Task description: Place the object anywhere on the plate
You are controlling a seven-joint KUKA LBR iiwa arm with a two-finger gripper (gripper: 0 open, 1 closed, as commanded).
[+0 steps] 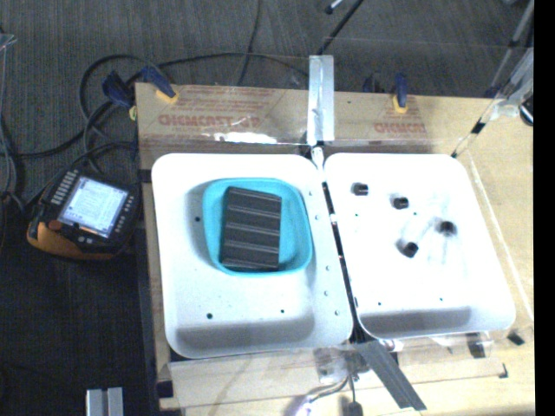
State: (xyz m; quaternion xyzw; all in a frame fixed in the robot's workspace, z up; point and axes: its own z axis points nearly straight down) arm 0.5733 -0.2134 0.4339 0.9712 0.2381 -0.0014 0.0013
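**Ridged block lying on turquoise plate, left bin**

The dark grey block (251, 226) is rectangular, with four raised ribs running across its top, and looks matte. It lies flat on the plate (297, 232), roughly centred, long side pointing toward the back of the bench. The plate is turquoise, squarish with rounded corners and a shallow raised rim, smooth and plastic-looking. Blue shows on all four sides of the block.

The plate sits in the left bin (173, 232), in its back half. The bin is white and glossy, with rounded corners, sloped walls and a few small dark dots on its floor.

The right bin (486, 258) has the same white moulded shape and touches the left bin along the middle seam. Four small dark pieces (400, 202) are scattered on its floor, well apart from each other. They are chunky and too small to name. Faint grey smears show near two of them.

State of the gripper, open or closed: cannot tell.

A flat brown cardboard sheet (217, 115) with red printed letters lies behind the bins. An upright metal bar (321, 94) stands at the seam. One clamp (156, 83) is at the back left of the bench and another clamp (399, 95) at the back right.

On the dark carpet to the left sit a handheld pendant (87, 211) with a lit screen and black cables (95, 76).
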